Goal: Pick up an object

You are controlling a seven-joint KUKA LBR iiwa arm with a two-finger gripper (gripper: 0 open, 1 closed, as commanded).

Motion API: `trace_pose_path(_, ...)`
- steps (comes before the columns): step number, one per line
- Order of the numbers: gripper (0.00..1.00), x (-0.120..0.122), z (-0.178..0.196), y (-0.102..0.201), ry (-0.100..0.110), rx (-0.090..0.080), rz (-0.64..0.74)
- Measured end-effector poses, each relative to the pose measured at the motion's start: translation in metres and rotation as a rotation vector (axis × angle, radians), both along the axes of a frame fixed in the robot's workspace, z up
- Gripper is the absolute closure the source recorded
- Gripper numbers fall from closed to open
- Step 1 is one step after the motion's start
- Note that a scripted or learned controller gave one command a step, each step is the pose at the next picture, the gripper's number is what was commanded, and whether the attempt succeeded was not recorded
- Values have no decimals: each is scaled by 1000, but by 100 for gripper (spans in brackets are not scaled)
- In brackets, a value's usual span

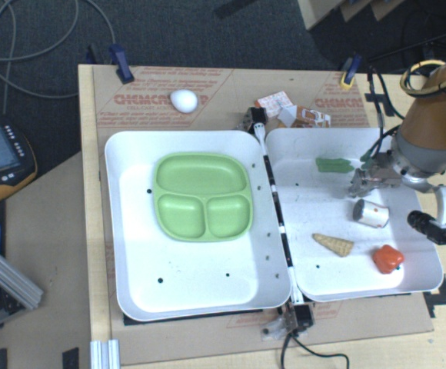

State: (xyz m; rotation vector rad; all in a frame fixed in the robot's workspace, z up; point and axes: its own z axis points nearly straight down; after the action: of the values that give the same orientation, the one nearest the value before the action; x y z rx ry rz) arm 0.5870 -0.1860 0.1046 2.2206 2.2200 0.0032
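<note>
Left of the right bin [315, 277] and touching it along one edge lies the other white bin [196, 279], which holds a green divided plate [204, 194]. Over the right bin's far right part hangs the grey arm [427, 129]. Its gripper [365, 181] is low inside the right bin; how wide it stands cannot be told. Just beside it, nearer the middle of that bin, lies a white cylinder [371, 214]. A green block [333, 164] lies toward the bin's far side, and a tan cone [334, 244] and a red object [388, 258] toward its near side.
</note>
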Motion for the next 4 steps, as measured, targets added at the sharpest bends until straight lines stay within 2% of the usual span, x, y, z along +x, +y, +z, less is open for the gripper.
trace_pose_path(1,0,0,0,0,0,0,0)
trace_pose_path(2,0,-13,-20,-7,5,1,0)
trace_pose_path(3,100,-12,-10,-6,2,0,0)
trace_pose_path(4,0,-12,-10,-6,2,0,0)
